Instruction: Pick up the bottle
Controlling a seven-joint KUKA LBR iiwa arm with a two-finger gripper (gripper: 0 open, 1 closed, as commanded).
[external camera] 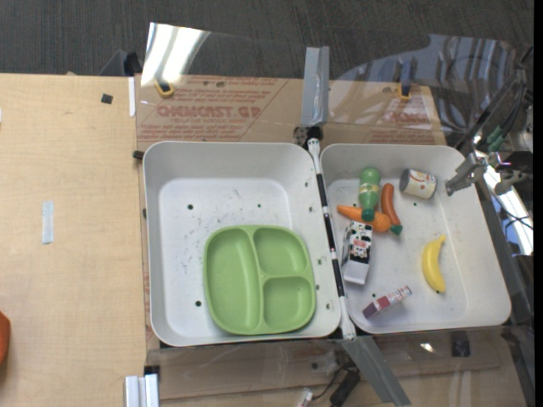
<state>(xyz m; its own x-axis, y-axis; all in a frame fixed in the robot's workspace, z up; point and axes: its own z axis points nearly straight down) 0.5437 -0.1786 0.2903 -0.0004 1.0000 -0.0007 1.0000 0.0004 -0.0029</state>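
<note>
1. The bottle [369,190] was taken to be the green one in the right bin [475,312]. It lay in the far-left part of that bin, near the wall shared with the left bin [170,227]. Its rounded cap pointed toward the far rim.
2. The gripper [464,179] was at the right bin's far-right rim, well apart from the bottle. How far open it stood could not be told, and nothing was seen in its hold. The reach therefore looked not yet begun.
3. The bottle was crowded. A carrot [389,207] lay against its right side, and a second orange piece [356,214] lay across its near end. A carton [358,251] sat just below them.
4. A good approach would have come from straight above, because a sideways sweep from the right risked knocking the can [417,183], which stood between gripper and bottle.
5. The grasp should have closed across the bottle's narrow width at its upper body. That part was clear of the orange piece at the near end.
6. The side by the carrot left little room, so the gripper needed to be centred carefully or it would pinch the carrot too.
7. The bottle looked smooth and round, so it would likely roll or slip from an off-centre squeeze. A slow descent and a firm close seemed wise.
8. The lift should have gone straight up, since dragging could pull the carrots along.
9. The banana [434,264], the small tube [388,301] and the green plate [259,280] were well clear and needed no care.
</note>
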